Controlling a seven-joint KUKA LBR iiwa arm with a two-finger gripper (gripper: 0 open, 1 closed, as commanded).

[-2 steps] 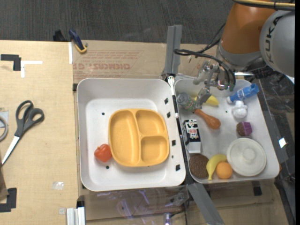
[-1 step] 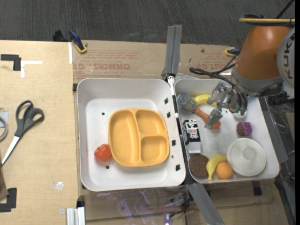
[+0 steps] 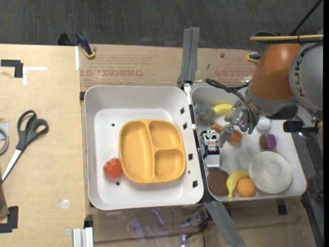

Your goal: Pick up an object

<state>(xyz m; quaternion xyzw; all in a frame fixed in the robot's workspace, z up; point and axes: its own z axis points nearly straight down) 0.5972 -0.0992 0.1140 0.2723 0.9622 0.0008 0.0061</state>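
The small orange carrot-like toy [image 3: 232, 136] lies in the right white bin [image 3: 298, 189], just below the yellow banana [image 3: 223, 108], touching the jaws of the gripper [image 3: 237, 122], whose state I cannot tell, so nothing looks lifted yet.

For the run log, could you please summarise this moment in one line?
end effector: low in right bin, above carrot | grasp: not visible | yellow tray, tomato: left bin

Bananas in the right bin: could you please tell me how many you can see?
2. One banana lies near the bin's back, beside the claw; another banana lies at the front, next to the orange. The arm could hide more.
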